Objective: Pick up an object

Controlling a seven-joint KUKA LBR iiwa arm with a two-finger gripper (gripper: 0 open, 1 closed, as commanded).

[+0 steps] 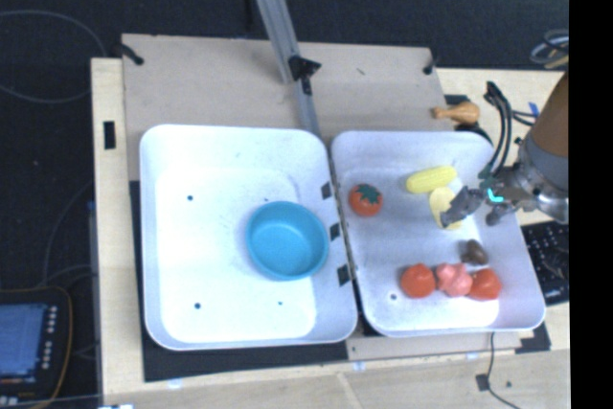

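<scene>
The right bin [383, 158] holds several toy foods. A small red tomato with a green top [365, 198] lies near its left wall. A yellow corn-like piece [430, 178] and a smaller yellow piece [442, 202] lie in the middle. Along the front sit a red piece [417, 280], a pink piece [454, 278] and another red piece [485, 284], with a small brown piece [473, 251] just behind them. My gripper [479, 209] hangs open low over the bin's right side. Its left finger is right beside the smaller yellow piece, and nothing sits between the fingers.
The left bin [182, 168] holds a blue bowl [286, 239]. A grey metal post [273, 14] rises behind the bins. A tan object [456, 113] lies on the bench behind the right bin. Cables [503, 124] hang by the arm's wrist.
</scene>
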